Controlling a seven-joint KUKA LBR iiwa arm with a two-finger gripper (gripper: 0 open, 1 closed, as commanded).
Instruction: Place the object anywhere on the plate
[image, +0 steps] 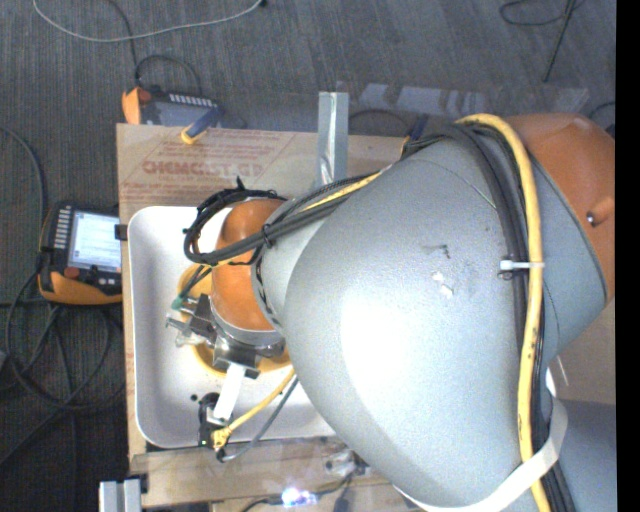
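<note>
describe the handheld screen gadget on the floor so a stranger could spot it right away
Start at the white bin on the bench, in the left part of the camera view under the grey arm. Look just past the bench's left edge, on the dark floor: the handheld pendant lies there. Its lit pale screen in a black and orange casing sets it apart from the loose cables around it.

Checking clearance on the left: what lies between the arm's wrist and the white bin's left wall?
In the camera view, bare white bin floor separates the wrist from the bin's left wall.
</note>
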